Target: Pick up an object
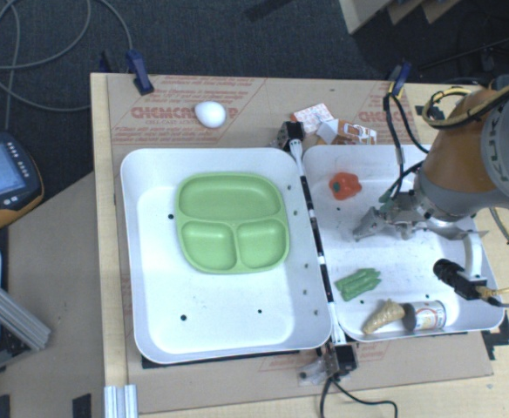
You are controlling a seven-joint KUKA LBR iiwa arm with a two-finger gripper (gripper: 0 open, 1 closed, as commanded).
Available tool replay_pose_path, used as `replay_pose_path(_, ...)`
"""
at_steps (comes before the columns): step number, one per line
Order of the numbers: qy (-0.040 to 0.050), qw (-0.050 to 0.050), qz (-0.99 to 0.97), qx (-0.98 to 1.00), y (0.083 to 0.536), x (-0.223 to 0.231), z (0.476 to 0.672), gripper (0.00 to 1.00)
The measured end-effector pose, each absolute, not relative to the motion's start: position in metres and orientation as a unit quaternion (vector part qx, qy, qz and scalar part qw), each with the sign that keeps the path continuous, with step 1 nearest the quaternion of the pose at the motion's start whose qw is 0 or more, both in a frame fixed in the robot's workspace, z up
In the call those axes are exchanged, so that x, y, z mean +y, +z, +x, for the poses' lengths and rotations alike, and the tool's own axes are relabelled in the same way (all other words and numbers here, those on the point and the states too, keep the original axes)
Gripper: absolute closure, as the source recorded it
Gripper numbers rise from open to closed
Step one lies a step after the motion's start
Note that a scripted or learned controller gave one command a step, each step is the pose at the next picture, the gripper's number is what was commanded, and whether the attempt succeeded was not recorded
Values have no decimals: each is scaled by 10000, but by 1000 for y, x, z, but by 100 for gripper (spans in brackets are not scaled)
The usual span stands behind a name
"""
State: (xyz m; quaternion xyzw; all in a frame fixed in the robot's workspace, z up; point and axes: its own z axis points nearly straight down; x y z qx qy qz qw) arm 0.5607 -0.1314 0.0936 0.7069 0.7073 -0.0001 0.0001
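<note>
Two shallow white bins side by side on a cardboard-topped counter (237, 94). In the left bin (150, 259), a pale green three-compartment plastic tray (233, 222). In the right bin (394, 168), a red pepper-shaped toy (345, 185), green bean pods (358, 282), an ice-cream cone toy (384, 315) touching a small bottle (426, 316). Grey metal pincer (368, 225) low between pepper and pods, gripping nothing. White egg (209, 113) beyond the left bin.

Grey arm (485, 159) reaches from right, gripper (369, 225) low, pointing left.

A white egg-shaped object (209, 113) lies on the bench (115, 233) at upper left of the frame; a handheld screen (2, 174) sits at far left.
</note>
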Motion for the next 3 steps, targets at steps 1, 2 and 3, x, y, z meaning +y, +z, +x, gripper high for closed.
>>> replay_pose_path(1, 4, 2, 7065, 7077, 85, -92, 652, 0)
replay_pose_path(2, 5, 12, 7063, 7079, 85, -96, 667, 0)
replay_pose_path(3, 2, 10, 7063, 7079, 85, -96, 667, 0)
